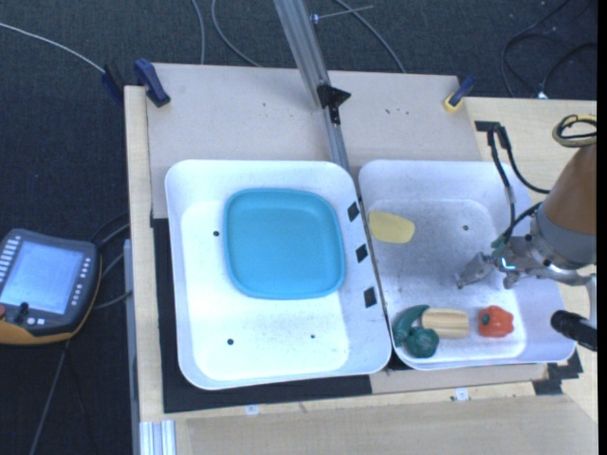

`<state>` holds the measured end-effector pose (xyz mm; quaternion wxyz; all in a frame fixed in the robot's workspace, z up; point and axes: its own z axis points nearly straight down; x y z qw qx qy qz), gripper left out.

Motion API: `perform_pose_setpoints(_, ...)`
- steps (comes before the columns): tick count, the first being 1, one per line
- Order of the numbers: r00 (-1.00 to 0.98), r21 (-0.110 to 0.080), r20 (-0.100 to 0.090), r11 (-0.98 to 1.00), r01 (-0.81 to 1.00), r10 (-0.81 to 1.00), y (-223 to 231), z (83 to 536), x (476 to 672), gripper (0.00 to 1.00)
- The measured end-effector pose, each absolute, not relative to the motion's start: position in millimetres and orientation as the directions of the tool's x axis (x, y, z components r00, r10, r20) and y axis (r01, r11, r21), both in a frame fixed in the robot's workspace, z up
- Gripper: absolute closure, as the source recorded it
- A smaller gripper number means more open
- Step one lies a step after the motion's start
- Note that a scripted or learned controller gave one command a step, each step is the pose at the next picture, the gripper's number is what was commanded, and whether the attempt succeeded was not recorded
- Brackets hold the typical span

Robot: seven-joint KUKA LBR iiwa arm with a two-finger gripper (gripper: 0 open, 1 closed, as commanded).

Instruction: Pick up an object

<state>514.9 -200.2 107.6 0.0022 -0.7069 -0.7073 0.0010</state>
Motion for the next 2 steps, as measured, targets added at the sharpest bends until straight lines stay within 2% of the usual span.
perform_pose_setpoints(1,-0.001,-0.001,0.000,0.001,1.000,1.000,-200,95,514.8,0.00)
perform_pose_setpoints(2,0.000,0.001,0.000,0.000,1.000,1.000,-200,106,515.3,1.00)
